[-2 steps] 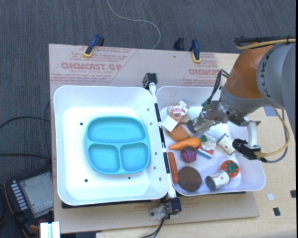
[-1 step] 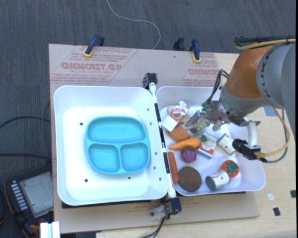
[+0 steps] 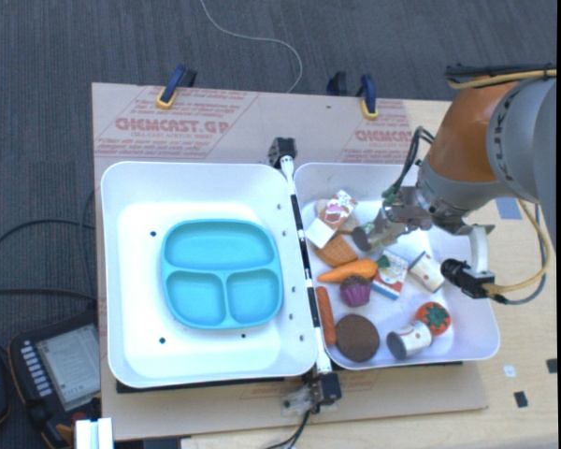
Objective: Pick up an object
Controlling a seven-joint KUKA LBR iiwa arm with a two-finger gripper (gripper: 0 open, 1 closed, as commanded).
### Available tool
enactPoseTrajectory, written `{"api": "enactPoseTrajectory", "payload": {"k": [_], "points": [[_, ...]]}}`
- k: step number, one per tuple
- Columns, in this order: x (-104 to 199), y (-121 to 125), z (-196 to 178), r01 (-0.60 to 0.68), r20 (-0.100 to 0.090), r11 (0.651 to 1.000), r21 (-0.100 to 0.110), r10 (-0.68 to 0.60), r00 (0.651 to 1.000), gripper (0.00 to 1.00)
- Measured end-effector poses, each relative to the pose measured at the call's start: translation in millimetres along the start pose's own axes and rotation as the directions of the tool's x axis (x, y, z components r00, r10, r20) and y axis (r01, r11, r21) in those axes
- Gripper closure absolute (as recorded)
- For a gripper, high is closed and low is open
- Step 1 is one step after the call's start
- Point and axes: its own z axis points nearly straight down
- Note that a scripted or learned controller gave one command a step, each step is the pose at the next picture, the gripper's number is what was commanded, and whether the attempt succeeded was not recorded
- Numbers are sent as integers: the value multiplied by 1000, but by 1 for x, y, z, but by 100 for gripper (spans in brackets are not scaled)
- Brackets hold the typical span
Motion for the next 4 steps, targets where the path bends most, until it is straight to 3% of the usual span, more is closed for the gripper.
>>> {"api": "enactPoseTrajectory", "payload": {"k": [1, 2, 3, 4], "points": [[0, 0, 0, 0, 0, 1000, 0, 0, 1000, 0], [25, -13, 45, -1, 3, 1000, -20, 1, 1000, 0], [25, -11, 34, -2, 4, 1000, -24, 2, 1000, 100], [98, -54, -39, 1, -2, 1000, -2, -1, 1000, 100]]}}
